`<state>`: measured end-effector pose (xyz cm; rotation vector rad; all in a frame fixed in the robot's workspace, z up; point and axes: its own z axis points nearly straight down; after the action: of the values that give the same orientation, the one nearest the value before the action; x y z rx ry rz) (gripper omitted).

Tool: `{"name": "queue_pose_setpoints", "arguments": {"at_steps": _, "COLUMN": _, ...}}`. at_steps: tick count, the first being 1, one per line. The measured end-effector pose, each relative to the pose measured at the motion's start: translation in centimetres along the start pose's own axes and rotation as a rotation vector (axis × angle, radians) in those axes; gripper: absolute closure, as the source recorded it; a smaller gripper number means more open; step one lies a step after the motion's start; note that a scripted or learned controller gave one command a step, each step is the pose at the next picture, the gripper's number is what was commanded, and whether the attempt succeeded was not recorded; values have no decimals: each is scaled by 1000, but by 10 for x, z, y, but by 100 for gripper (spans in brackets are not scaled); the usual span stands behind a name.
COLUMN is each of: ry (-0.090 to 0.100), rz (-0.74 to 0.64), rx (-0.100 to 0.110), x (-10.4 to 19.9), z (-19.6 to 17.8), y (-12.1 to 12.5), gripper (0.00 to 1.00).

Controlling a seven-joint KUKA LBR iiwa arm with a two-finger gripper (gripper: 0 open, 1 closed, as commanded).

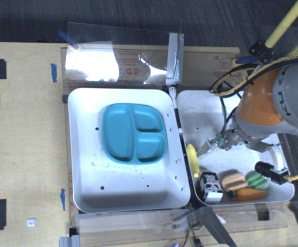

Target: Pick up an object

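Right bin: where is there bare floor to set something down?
In the right bin, the far-left floor between the divider and the gripper is bare. The near edge is crowded: banana, small box, bread roll, carrot, green toy.

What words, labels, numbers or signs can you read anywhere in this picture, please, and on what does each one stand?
No text can be read with confidence.
Reddish print on the brown board behind the bins: too blurred to read.
Markings on the small black and white object in the right bin: too small to read.
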<state>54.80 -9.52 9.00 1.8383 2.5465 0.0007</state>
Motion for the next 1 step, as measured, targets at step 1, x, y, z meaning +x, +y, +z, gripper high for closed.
{"name": "queue_pose_setpoints", "arguments": {"at_steps": 1, "ry": -4, "rz": 173, "rx": -6, "x": -57, "z": 3, "y": -13, "gripper": 0}}
